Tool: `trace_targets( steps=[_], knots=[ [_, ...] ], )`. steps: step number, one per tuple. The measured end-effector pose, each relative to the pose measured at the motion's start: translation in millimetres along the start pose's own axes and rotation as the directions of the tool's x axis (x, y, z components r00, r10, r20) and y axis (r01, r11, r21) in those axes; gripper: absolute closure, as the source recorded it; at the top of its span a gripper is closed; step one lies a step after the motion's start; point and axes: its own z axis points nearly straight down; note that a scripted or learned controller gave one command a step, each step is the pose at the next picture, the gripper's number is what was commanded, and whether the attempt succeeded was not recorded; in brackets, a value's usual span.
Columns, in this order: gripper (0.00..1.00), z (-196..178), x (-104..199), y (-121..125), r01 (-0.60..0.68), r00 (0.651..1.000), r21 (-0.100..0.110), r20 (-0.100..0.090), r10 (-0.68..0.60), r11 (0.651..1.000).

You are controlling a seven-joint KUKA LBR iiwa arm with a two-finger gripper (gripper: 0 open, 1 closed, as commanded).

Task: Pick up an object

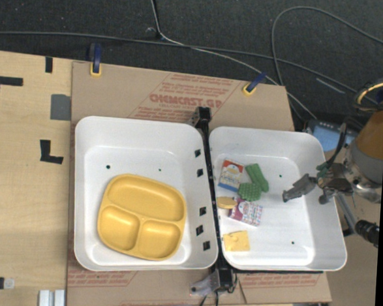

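On the bench point(19, 189), 2 shallow white bins sit side by side on a cardboard sheet point(175, 99). The left bin point(91, 135) holds a yellow divided plate point(141, 215) with 3 compartments, lying flat near the bin's middle. In the right bin point(309, 147), the candidates for picking crowd the left half: a small printed card or packet point(230, 174) at the top, a green knobbly toy point(255, 182) touching its right side, a small tan piece point(226, 202) below, a pink-and-white printed packet point(247, 212) just beside that, and a yellow block point(236, 240) lower down, apart from the rest. The gripper point(298, 189) reaches in over the right bin's right half, well apart from the cluster, its jaws hanging over bare bin floor with nothing between them; whether they are spread or closed cannot be told at this angle. The pick looks not yet begun. The risk, judging from the layout: the card, toy and packets lie so close that a descent there could nudge neighbours aside or close on 2 at once, and flat packets may slip from a pinch. The lone yellow block seems the cleaner target.
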Motion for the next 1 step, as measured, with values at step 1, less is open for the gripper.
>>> trace_targets(
  steps=[1],
  knots=[
    [0.0, -6.5, 0.4, 2.8, 0.004, 1.0, -0.012, 0.003, -0.004, 1.0]
  ],
)
